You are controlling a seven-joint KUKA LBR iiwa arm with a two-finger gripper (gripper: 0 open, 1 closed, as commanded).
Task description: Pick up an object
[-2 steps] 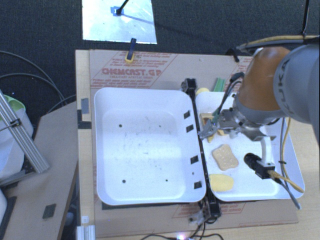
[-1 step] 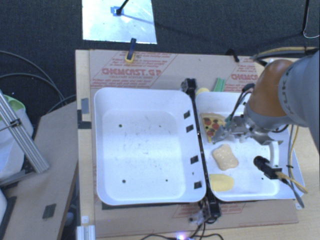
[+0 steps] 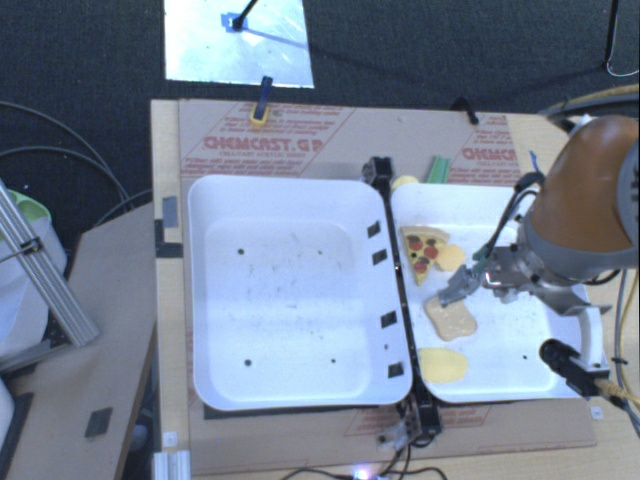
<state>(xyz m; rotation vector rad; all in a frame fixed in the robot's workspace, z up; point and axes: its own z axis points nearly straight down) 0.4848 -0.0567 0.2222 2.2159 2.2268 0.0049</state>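
Over the right bin (image 3: 520, 373), the end effector (image 3: 459, 290) hangs just above a tan toast-shaped piece (image 3: 451, 320); whether it's clenched, I cannot tell. That flat piece could skid off on contact. Nearby, the pizza slice (image 3: 424, 251) runs lengthwise up-down, tip toward the bin's near edge

Single fixed camera looking down at slant from above bench (image 3: 300, 133), taking in both white bins (image 3: 290, 298) at moderate range; arm (image 3: 585, 208) entering from 3 o'clock.
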